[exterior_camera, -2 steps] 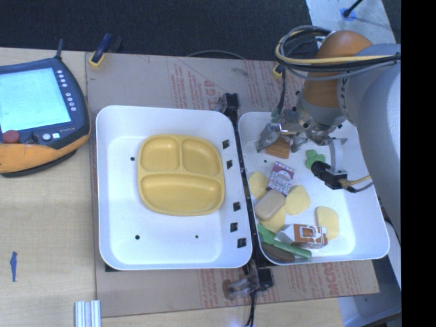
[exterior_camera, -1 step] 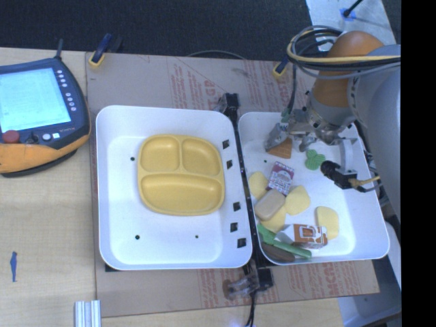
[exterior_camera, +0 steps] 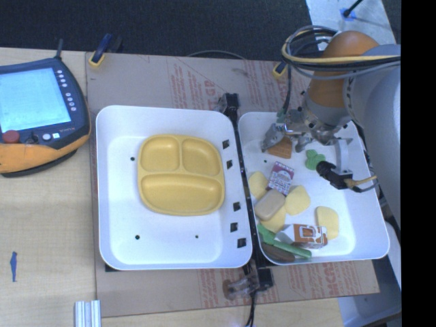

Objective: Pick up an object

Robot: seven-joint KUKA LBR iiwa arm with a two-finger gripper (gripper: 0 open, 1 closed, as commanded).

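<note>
Clutter is lying heaped in the right bin point(exterior_camera: 368, 240), at the lower right of the frame: yellow pieces point(exterior_camera: 298, 199), a tan block point(exterior_camera: 270, 204), a small packet point(exterior_camera: 280, 178), an orange carton point(exterior_camera: 308, 234), green bits point(exterior_camera: 314, 158) and a dark stick point(exterior_camera: 286, 253) along the near wall. They are lying touching and overlapping, as loose things do when tipped in, so any of them could be serving as my object.

My gripper point(exterior_camera: 277, 139) is hanging over the upper left part of that bin, just above a brown wafer point(exterior_camera: 280, 150), which is sitting a little apart from the heap. I am judging that to be why I am aiming there: a lone thing is easier to take. Whether my gripper is spread or closed I cannot tell, and nothing is visibly being held.

A yellow tray point(exterior_camera: 181, 175) is lying alone in the left bin point(exterior_camera: 112, 182), at the frame's middle. A pendant point(exterior_camera: 37, 114) is resting at the upper left.
</note>
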